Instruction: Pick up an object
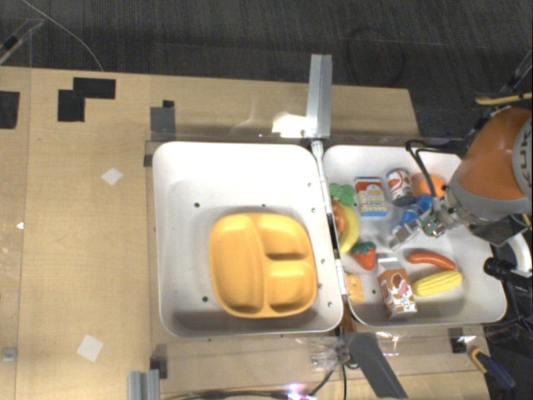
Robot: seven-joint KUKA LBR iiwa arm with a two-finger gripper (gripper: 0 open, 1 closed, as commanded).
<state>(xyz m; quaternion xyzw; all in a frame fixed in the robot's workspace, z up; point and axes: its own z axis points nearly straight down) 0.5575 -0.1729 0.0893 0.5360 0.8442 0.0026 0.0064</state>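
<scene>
The right bin [491, 311] holds several toy foods: a banana [349, 232], a green piece [341, 194], a red strawberry [363, 258], a small white carton [372, 197], a can [398, 182], an orange [432, 183], a red sausage [431, 259], a yellow corn cob [438, 283] and a brown carton [398, 293]. My gripper [415, 225] reaches in from the right and hangs low over the middle of this bin, just above the sausage and beside a blue item [409, 216]. I see nothing clearly lifted.
The left bin [179, 182] holds a yellow divided plate [262, 263]. A metal post [320, 98] rises behind the divider between the bins. The arm's orange band [495, 161] overhangs the right bin's right edge. Black cables lie at the right.
</scene>
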